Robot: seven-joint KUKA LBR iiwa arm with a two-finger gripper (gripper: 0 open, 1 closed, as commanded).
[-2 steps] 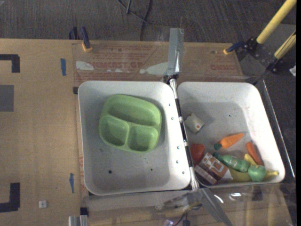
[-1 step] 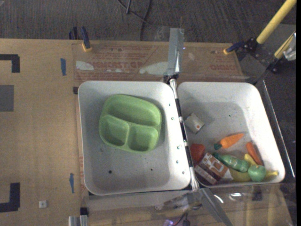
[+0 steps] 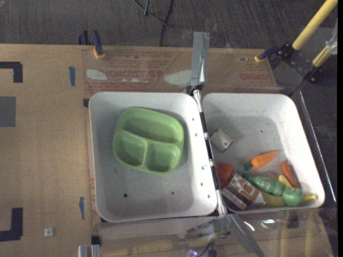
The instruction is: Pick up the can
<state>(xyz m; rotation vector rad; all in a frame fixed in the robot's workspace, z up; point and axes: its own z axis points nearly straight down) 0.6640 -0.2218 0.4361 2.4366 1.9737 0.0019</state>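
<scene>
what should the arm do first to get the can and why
Probably bring the gripper in over the right bin, above the small white can. The can lies tipped by the bin's left wall, apart from the toy food piled toward the near edge, so nothing crowds it.

Single fixed camera above bench (image 3: pixel 43 143), slanted down, both bins (image 3: pixel 102 143) in frame.

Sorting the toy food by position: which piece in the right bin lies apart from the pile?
The small white can, alone near the divider; the carrot, green vegetable and carton crowd the near corner.
</scene>
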